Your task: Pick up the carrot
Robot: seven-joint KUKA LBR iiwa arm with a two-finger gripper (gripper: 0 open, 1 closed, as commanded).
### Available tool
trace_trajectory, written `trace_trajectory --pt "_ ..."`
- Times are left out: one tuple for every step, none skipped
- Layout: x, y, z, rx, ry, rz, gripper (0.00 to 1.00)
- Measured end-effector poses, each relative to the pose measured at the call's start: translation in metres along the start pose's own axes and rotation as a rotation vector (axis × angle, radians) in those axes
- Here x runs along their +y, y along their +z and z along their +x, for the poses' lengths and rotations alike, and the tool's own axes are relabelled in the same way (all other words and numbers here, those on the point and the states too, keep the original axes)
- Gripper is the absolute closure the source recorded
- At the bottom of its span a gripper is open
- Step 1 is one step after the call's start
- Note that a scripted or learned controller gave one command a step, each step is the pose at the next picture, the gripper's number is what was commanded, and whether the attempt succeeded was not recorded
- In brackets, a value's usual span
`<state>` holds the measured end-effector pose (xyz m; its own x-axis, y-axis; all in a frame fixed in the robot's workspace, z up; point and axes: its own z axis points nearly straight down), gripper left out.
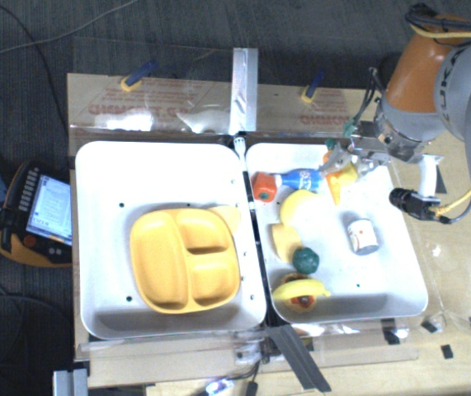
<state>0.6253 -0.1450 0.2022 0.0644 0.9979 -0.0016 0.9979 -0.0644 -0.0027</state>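
The carrot [340,182] is taken to be the small orange-yellow tapered piece in the far part of the right bin [400,291], close to the far wall. It lies just to the right of the blue-labelled bottle [299,178] and above the white can [361,236]. The gripper [345,162] is seen directly over the thick end of it, touching it or nearly so. The contact itself is hidden by the metal of the wrist, so it cannot be told whether the gripper is wide, narrow or already closed on the carrot.

The long axis of the carrot seems to run from the far wall towards the near side of the bin, with the thin tip pointed to the near side and a little to the left. The carrot is therefore not beside the gripper but below it, extending out from under it towards the camera.

It is judged that the grasp is at the closing or lifting step. A straight lift is what is asked for next, and a slip is possible because only the thick end appears to be covered. The yellow round fruit [301,205] is near, but apart from the carrot.
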Motion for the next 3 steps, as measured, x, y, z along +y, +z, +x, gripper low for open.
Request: trace_trajectory --pt "0.009 0.046 0.033 0.003 0.162 0.002 1.0" --pt "0.038 0.067 0.04 -0.001 0.138 0.011 1.0" --pt "0.036 0.018 0.109 -0.001 -0.231 -0.001 1.0"
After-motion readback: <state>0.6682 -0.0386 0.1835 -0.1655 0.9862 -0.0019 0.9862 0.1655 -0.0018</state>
